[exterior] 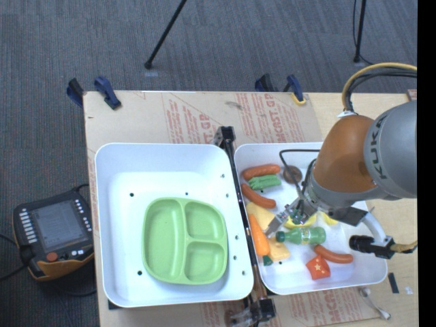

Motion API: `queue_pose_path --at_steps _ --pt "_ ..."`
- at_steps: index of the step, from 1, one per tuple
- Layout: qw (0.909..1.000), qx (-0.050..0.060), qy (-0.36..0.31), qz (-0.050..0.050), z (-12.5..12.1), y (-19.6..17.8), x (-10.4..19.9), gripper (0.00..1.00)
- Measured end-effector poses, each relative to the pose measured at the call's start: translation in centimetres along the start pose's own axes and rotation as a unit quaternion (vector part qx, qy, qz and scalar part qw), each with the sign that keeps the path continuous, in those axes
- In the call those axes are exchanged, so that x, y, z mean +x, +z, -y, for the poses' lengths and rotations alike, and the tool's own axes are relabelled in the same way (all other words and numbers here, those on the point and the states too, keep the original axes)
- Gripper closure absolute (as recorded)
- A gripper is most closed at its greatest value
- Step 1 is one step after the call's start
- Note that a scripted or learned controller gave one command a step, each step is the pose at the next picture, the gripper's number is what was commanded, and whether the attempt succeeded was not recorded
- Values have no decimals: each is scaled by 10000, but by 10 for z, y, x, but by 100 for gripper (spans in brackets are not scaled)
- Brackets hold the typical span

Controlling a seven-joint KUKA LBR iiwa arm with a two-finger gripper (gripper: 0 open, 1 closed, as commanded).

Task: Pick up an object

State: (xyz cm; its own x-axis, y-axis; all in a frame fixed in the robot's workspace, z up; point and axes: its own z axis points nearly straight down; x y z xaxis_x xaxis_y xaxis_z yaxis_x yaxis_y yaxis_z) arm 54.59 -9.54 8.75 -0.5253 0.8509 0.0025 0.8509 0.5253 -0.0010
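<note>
Arm (381, 159): rounded housing, grey upper shell carrying dark lettering, partly cut off at the frame edge. Broad orange band (344, 162) below the grey — glossy, dome-shaped. Beneath it a grey wrist collar. Yellow-and-black cable (371, 70) loops over the top. Gripper (286, 220) — dark metallic, slim, small.

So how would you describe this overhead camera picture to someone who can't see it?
A grey and orange robot arm reaches from the right, its gripper low over toy food in the right bin: a green bottle, sausages, a carrot and a red strawberry. The left bin holds a green divided plate.
</note>
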Motion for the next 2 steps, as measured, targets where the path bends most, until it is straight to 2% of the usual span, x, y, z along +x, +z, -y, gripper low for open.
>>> queue_pose_path --at_steps 1,2 --pt "9962 -29 -863 54 45 -2 30 0" --pt "9944 -15 -1058 16 -27 -101 65 0"
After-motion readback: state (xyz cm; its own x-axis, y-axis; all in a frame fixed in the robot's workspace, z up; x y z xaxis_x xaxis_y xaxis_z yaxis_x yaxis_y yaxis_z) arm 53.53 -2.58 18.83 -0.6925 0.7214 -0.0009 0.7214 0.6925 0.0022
